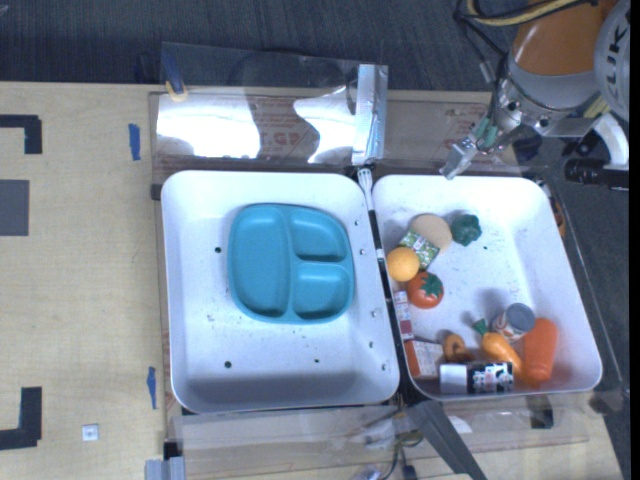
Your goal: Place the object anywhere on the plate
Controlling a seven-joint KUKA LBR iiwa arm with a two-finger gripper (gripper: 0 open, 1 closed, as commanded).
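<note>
A blue divided plate [290, 263] lies in the middle of the left white bin [190, 298]. The right white bin [510, 208] holds several toy foods: a yellow lemon [402, 264], a red tomato [426, 290], a green broccoli piece [465, 230], a beige roll [430, 230] and an orange carrot [540, 350]. My gripper [472, 150] hangs above the back rim of the right bin, behind the foods and apart from all of them. Nothing shows in it.
A dark bottle [478, 376], a small can [518, 318] and a brown pretzel [455, 346] lie near the right bin's front wall. A shiny metal panel [270, 118] stands behind the left bin. Yellow cables [520, 8] loop above the arm.
</note>
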